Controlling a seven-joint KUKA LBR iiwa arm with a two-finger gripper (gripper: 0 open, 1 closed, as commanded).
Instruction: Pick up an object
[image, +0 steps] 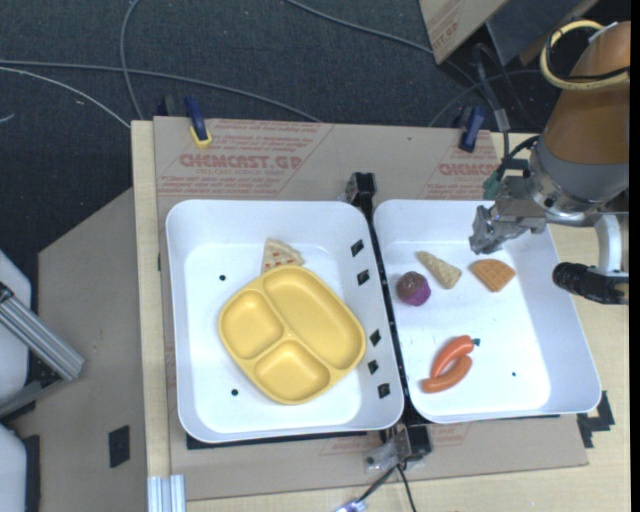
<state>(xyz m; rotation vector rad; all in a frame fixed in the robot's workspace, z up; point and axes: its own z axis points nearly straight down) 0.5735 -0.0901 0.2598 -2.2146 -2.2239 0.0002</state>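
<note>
End effector (487, 237) over right bin (560, 390), grip state unclear; nearest: orange-brown toast-like piece (492, 273), flat, rounded.

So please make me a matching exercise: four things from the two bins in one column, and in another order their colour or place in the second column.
Things:
1. divided plate
2. round fruit
3. pepper
4. pizza slice

Descriptions:
A. purple, in the right bin beside the divider
B. half hidden behind the plate
C. yellow, in the left bin
D. red and orange, in the near part of the right bin

Pairs: 1-C, 2-A, 3-D, 4-B
</note>
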